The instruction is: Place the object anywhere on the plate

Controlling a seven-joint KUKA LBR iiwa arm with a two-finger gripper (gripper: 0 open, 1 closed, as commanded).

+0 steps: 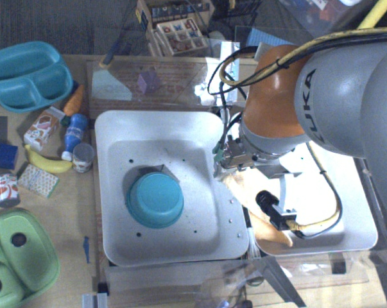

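Round blue plastic bowl point(155, 199) sits mouth-down in left white bin point(116, 140), no long axis; gripper point(235, 159) right of it, claw state unclear.

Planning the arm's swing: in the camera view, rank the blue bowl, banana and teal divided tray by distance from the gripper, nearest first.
Gripper sits at the divide between the bins.
1. Blue bowl, in the left bin.
2. Banana, on the bench left of the bins.
3. Teal divided tray, far upper left.

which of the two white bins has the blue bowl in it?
The left bin. The blue bowl sits upside down near its middle, while the arm hangs over the right bin.
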